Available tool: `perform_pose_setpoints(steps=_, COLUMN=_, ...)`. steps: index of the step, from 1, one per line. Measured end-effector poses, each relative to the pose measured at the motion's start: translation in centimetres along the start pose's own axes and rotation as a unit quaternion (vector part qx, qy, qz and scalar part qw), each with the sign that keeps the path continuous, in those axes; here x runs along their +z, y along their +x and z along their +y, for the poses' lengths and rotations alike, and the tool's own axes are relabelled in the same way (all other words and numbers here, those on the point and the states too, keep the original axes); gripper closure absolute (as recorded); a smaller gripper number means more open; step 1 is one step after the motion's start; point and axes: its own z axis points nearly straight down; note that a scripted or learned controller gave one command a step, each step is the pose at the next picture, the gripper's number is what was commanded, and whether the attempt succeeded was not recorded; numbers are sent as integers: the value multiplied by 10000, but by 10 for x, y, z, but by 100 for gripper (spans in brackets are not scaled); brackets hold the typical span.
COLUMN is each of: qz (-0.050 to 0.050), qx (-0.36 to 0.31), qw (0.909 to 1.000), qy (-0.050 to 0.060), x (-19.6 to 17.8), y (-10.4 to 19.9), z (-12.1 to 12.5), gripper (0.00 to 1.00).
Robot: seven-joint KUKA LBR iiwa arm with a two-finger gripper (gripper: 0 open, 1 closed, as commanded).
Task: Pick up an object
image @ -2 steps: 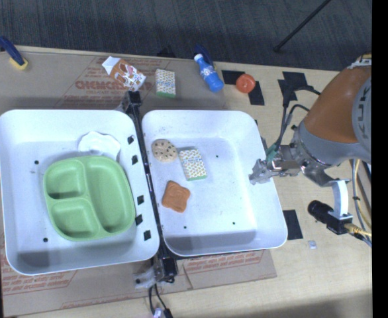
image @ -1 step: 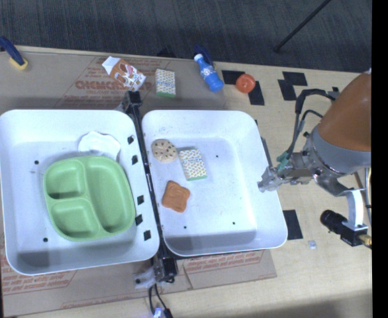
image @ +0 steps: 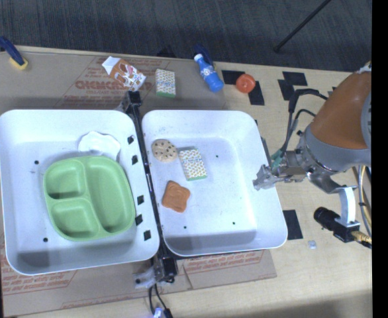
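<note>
Fingers (image: 265,177) at right of frame, hovering over right rim of right bin (image: 263,197); open or closed cannot be told, nothing seen between them. Grey arm (image: 339,128) with orange band behind, at far right. Inside right bin: cookie (image: 163,150) upper left, patterned packet (image: 193,163) just beside it, orange toast-like piece (image: 176,196) below. Left bin (image: 15,177) holds green divided tray (image: 88,196), white lid-like piece (image: 100,142) at its upper edge. Along top of table (image: 326,270): blue bottle (image: 209,73), orange cap (image: 245,83), small box (image: 165,83), snack wrapper (image: 122,73).
</note>
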Motion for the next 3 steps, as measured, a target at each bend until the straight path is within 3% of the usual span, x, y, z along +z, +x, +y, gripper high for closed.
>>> perform_pose_setpoints(steps=1, qz=-9, qx=10, qw=10000, qy=-18, x=141, y=0, z=-11, gripper=100)
perform_pose_setpoints(steps=2, qz=9, qx=-10, qw=10000, qy=1, x=141, y=88, z=6, gripper=100)
perform_pose_setpoints(steps=3, qz=-13, qx=8, qw=10000, qy=-31, x=-2, y=64, z=73, gripper=100)
